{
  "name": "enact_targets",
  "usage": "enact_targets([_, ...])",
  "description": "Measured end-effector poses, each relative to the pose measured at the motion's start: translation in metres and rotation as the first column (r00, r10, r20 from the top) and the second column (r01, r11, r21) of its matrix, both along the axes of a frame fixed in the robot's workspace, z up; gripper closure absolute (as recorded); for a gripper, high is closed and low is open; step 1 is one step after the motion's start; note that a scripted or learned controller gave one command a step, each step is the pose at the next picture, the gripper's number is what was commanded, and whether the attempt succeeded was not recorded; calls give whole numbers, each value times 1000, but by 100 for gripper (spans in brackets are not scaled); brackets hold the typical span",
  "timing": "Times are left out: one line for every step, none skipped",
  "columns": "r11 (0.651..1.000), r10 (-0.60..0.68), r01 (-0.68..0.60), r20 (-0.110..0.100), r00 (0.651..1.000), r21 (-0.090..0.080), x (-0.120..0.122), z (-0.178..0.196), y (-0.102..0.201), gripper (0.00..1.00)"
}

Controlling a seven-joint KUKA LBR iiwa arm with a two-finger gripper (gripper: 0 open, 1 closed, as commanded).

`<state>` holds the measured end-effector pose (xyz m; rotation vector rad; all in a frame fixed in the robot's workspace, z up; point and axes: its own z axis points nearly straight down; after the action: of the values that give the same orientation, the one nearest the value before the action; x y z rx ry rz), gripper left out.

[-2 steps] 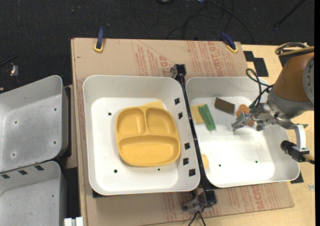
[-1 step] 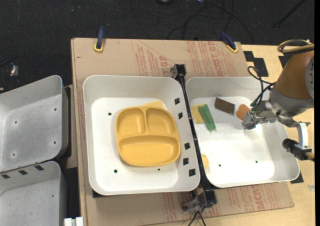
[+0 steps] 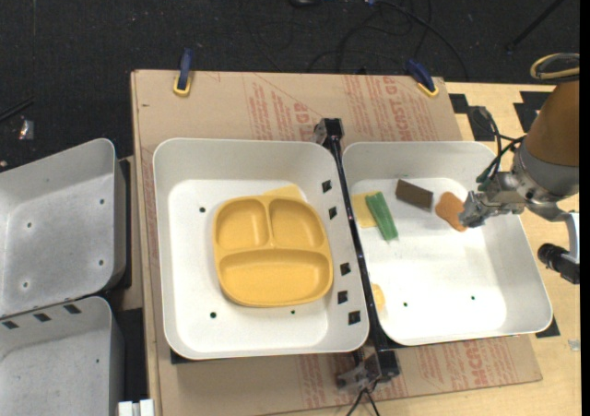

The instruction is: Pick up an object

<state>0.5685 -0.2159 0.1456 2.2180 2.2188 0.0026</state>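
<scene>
Reaching in from the right, the grey arm with the orange band is putting its gripper (image 3: 475, 209) low in the right-hand shallow white bin (image 3: 461, 299), right against a small orange block (image 3: 450, 208) near the bin's far right side. Whether that block is being gripped, I cannot tell from here. Just beside it a dark brown block (image 3: 414, 193) is lying, and further left a green stick (image 3: 382, 216) on a yellow piece (image 3: 363, 211). The left white bin (image 3: 184, 248) is carrying a yellow divided plastic tray (image 3: 273, 250). Nothing is looking lifted yet; I'd judge the grasp, the closing and the raising are all to come.
</scene>
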Motion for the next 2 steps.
enact_targets([1000, 1, -1, 2, 1000, -1, -8, 57, 1, 100])
enact_targets([1000, 3, -3, 3, 1000, -1, 4, 113, 0, 100])
